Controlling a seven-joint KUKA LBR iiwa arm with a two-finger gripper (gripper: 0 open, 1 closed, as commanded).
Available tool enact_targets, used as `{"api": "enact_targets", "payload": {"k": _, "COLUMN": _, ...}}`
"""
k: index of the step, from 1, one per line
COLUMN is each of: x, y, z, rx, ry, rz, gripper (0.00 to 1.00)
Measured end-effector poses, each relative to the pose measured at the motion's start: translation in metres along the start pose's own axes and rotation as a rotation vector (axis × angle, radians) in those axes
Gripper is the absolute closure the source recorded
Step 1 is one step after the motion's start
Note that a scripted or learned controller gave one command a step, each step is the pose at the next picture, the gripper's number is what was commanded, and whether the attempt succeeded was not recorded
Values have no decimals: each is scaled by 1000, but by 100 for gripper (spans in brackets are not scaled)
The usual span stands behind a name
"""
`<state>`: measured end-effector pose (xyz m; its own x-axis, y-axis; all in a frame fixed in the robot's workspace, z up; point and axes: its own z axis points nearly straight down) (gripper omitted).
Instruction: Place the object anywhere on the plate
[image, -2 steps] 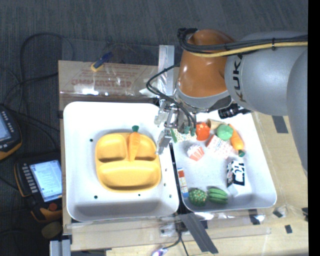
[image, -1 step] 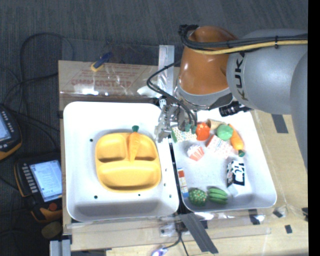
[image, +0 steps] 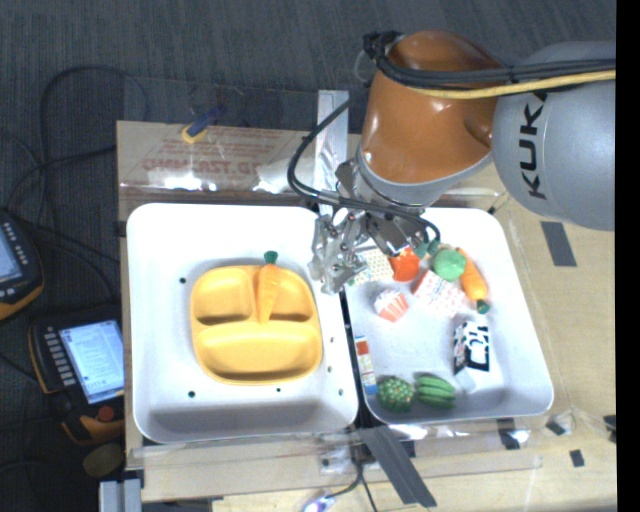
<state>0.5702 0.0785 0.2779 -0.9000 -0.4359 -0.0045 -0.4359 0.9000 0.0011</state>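
Observation:
A yellow divided plate (image: 255, 335) lies in the left bin (image: 160, 300). An orange toy carrot (image: 268, 288) with a green top rests on the plate's far middle, along the ridge between its two upper compartments. My gripper (image: 336, 268) hangs over the wall between the two bins, just right of the plate and a short way from the carrot. It is open and nothing sits between its fingers. The orange wrist above hides the gripper's upper part.
The right bin (image: 520, 370) holds several toys: a red-orange piece (image: 405, 266), a green ball (image: 449, 263), an orange piece (image: 476, 286), a white-red box (image: 391, 304), a black-white carton (image: 472, 346) and two green items (image: 398, 393) (image: 436, 388).

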Motion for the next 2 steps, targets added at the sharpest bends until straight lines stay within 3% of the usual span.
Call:
{"api": "enact_targets", "payload": {"k": 1, "x": 1, "y": 48, "z": 9, "rx": -2, "ry": 1, "rz": -390, "gripper": 100}}
{"api": "enact_targets", "payload": {"k": 2, "x": 1, "y": 48, "z": 9, "rx": -2, "ry": 0, "rz": -390, "gripper": 0}}
